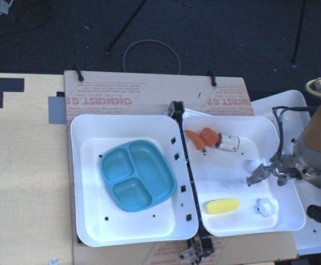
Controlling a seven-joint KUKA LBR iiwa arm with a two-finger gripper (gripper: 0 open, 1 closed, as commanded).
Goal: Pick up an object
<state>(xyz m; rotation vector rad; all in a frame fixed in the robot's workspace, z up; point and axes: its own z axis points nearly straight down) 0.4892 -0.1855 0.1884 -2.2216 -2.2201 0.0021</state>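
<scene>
Near the right bin's (284,225) front edge, a yellow corn cob (222,206) and a small white object (267,207), gripper (258,175) just behind them by the right wall, finger state untellable, orange-and-white toy (212,139) toward the back edge, blue divided plate (137,174) in the left bin (88,225), cardboard (149,95) beneath, dark floor beyond.

One fixed camera looks down at a slant on my bench, framing both white bins (83,148); I reach in from its right.

mirrored red lettering, unreadable, on cardboard (149,95)
</scene>
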